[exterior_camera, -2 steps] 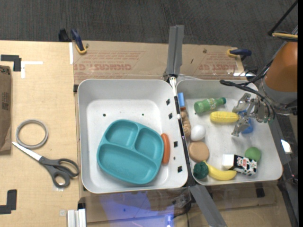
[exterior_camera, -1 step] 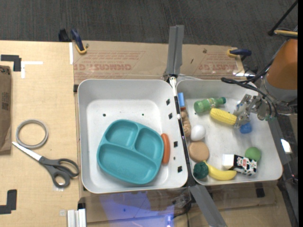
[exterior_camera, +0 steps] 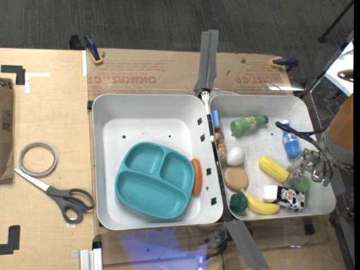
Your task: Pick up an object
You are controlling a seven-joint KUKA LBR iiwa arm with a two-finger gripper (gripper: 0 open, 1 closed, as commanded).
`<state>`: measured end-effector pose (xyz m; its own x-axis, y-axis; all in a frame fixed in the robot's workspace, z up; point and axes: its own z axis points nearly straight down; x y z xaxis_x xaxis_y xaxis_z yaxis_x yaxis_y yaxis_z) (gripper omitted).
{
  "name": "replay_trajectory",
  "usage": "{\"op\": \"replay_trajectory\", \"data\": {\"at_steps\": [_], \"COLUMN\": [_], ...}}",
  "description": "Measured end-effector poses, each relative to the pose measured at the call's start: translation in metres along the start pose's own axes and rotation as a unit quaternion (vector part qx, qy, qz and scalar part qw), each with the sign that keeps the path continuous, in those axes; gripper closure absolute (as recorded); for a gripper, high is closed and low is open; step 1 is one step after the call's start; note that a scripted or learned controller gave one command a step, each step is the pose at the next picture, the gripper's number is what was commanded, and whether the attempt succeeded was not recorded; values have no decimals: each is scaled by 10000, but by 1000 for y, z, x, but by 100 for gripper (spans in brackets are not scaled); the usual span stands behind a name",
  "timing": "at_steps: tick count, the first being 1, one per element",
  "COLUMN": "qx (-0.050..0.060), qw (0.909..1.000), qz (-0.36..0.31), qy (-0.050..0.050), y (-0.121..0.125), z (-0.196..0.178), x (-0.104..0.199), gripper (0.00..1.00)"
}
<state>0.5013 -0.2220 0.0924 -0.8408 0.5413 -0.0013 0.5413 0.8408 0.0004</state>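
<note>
Near the right bin's (exterior_camera: pixel 308 110) front right corner I hang my claw (exterior_camera: pixel 308 167) low over a green thing (exterior_camera: pixel 300 185), beside the corn (exterior_camera: pixel 274 169); whether it is open or closed I cannot tell. Crowding there leaves little room: the banana (exterior_camera: pixel 262 206) and a cow-patterned box (exterior_camera: pixel 292 197) lie close by.

**On the bench beside the bins**

A pair of grey-handled scissors (exterior_camera: pixel 56 194) lies on the wooden bench (exterior_camera: pixel 45 122) left of the bins, blades pointing up-left. Just above them sits a roll of tape (exterior_camera: pixel 37 158), lying flat. A brown paper bag (exterior_camera: pixel 6 129) shows at the far left edge. Flattened cardboard (exterior_camera: pixel 146 72) lies behind the bins, held by blue clamps (exterior_camera: pixel 93 48) at its corners.
</note>
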Motion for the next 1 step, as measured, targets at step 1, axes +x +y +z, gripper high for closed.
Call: {"op": "replay_trajectory", "data": {"at_steps": [1], "qx": [-11], "qw": [9978], "qz": [663], "qy": [-25], "y": [29], "z": [-1], "x": [31], "gripper": [100]}}
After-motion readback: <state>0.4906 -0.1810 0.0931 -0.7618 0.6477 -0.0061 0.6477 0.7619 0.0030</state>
